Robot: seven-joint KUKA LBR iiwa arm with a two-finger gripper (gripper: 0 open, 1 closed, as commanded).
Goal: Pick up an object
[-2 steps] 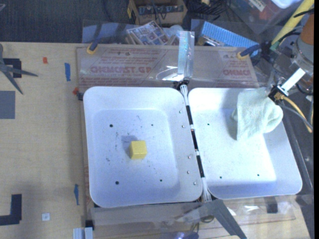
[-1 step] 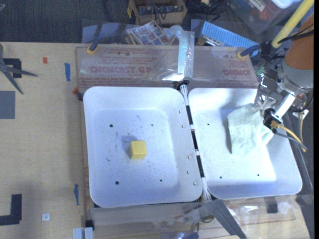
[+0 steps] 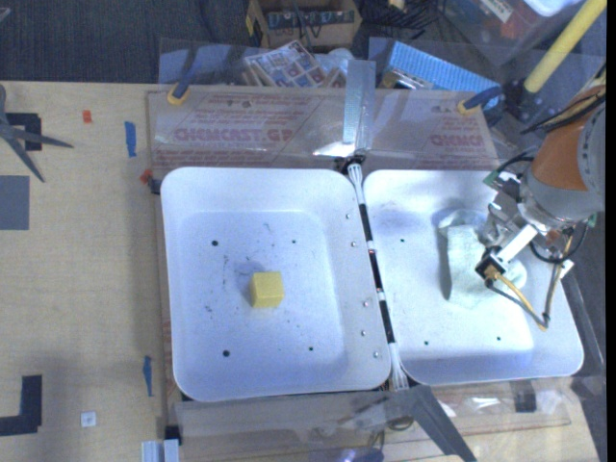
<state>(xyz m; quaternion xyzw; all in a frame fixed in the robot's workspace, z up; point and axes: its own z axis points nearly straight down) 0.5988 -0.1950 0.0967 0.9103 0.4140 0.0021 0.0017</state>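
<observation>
A small yellow cube (image 3: 268, 289) lies near the middle of the left bin (image 3: 192, 210). In the right bin (image 3: 423, 335) a pale, bluish-white crumpled thing (image 3: 460, 250) rests right of centre; what it is stays unclear. The gripper (image 3: 491, 231) reaches in from the right and hangs low at that pale thing's right edge, with the grey arm and its orange band (image 3: 568, 166) above it. The wrist hardware hides the contact point. The gripper is far from the yellow cube.
The two bins meet at a central ridge (image 3: 373, 277). Clear plastic sheets (image 3: 289, 128) lie behind the bins. Bare wooden bench (image 3: 77, 258) stretches to the left, with a dark tool (image 3: 24, 138) at its far edge.
</observation>
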